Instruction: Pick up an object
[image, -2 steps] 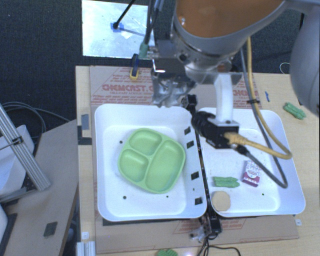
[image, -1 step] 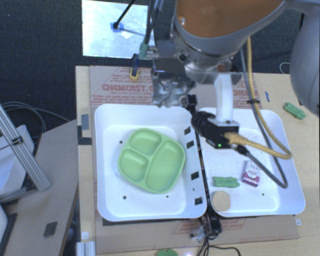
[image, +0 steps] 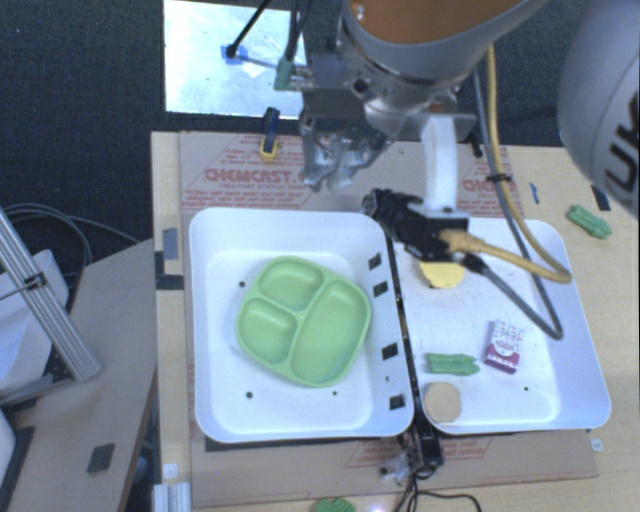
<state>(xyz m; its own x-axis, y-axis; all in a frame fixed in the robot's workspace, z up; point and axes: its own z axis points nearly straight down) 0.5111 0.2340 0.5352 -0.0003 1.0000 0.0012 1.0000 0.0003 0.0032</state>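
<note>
My gripper (image: 335, 168) hangs high over the back rim of the left bin (image: 213, 400), above the cardboard sheet, with nothing seen in it. A light green divided plate (image: 305, 320) lies in the middle of the left bin. The right bin (image: 572, 392) holds a yellow piece (image: 441, 275) partly under a black cable fitting, a green pod-shaped piece (image: 452, 364), a small pink and red packet (image: 505, 346) and a tan round biscuit (image: 442, 401) near the front rim.
A black fitting (image: 415, 228) with a yellow cable (image: 520, 262) hangs from the arm over the back of the right bin. A green toy (image: 590, 221) lies on the bench beyond the right bin. A yellow and blue clip (image: 269, 134) sits behind the left bin.
</note>
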